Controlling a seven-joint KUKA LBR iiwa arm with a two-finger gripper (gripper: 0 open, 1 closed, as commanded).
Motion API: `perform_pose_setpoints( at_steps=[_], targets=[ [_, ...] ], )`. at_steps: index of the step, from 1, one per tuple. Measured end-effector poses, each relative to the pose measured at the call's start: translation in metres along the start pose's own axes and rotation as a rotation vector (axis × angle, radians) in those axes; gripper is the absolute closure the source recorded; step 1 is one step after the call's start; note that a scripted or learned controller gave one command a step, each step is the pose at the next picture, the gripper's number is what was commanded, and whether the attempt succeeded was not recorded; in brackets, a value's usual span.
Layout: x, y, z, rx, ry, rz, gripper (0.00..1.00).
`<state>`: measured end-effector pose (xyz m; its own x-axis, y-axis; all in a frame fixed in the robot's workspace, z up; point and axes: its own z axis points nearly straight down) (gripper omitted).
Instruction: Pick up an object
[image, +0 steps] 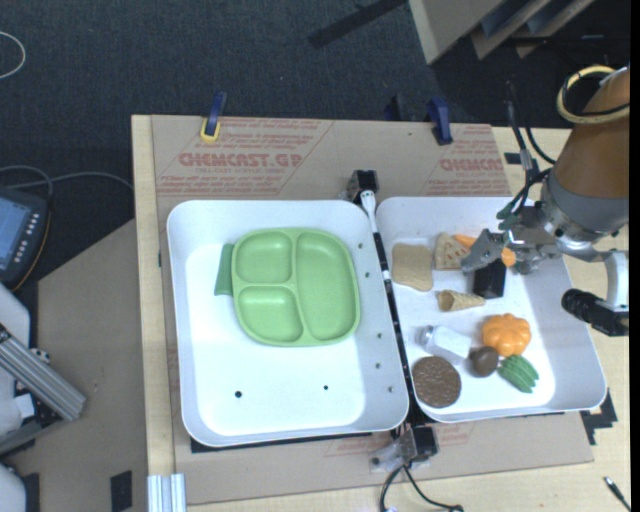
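Claw (489, 268) over right bin (575, 345); cardboard (300, 150) reads "CHEMCAST".

Bright, even overhead light; soft shadows; slightly soft focus.

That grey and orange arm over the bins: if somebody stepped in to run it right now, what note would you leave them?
Tool: low over the upper part of the right bin, among the toy foods. Whether it is open or shut cannot be told, and nothing is seen held.
Right bin: tan bread slice, cracker piece, orange pumpkin, green vegetable, brown round patty.
Left bin: green divided plate.
Done: the arm has reached the items.
Left: get one object and lift it.
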<state>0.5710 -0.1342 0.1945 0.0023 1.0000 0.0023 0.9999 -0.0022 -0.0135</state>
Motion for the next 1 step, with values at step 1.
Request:
perform_pose_setpoints(
  at_steps=[1],
  targets=[
    [0.0001,0.003,-0.0071,-0.013,-0.002,-0.002,0.0]
  ],
)
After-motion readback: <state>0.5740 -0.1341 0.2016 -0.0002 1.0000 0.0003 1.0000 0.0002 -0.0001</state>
